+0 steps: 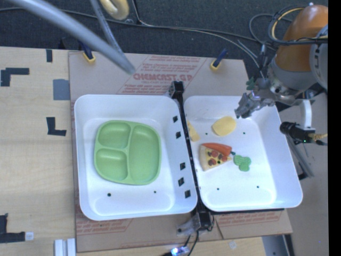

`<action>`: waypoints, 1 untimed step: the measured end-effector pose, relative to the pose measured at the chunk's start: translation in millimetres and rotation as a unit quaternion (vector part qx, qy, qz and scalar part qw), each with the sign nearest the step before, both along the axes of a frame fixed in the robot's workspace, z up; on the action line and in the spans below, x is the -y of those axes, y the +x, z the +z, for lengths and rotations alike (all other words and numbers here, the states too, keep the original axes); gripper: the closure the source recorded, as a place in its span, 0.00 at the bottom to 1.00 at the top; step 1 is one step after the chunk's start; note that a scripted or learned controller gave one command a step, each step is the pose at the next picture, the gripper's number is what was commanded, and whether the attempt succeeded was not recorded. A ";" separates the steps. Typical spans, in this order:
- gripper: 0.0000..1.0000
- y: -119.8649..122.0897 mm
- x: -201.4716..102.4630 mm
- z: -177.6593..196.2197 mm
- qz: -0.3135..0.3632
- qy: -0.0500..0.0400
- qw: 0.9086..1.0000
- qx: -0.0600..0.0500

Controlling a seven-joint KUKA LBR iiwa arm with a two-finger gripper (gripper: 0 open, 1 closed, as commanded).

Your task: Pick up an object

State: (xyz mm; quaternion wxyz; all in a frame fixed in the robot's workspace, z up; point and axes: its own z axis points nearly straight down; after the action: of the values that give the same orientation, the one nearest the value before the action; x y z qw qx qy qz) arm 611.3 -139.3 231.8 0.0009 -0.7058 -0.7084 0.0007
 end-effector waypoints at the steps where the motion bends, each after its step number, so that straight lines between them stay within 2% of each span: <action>1: 1.00 -13.1 -42.6 -6.2 0.000 0.000 1.000 0.000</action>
State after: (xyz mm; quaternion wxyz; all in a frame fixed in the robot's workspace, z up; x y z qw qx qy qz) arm 598.2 -96.7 225.6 0.0012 -0.7058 -0.7084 0.0010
